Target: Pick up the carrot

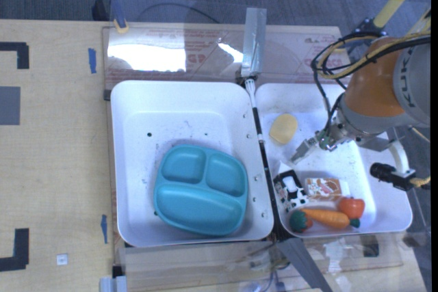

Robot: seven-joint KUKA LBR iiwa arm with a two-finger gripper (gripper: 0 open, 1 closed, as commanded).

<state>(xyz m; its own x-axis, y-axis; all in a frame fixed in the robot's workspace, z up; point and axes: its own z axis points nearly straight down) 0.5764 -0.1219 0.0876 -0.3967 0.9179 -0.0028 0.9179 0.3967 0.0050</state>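
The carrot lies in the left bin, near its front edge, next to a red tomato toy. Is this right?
Not quite. The camera view shows the carrot in the right bin, not the left one. The rest holds: it lies near that bin's front edge, next to the red tomato toy. The left bin holds a teal divided plate.

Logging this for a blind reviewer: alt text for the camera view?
A gripper on a grey and orange arm hangs over the right white bin, apart from the carrot lying at the bin's near edge beside a tomato, a small carton and a yellow lump. The left bin holds a teal divided plate.
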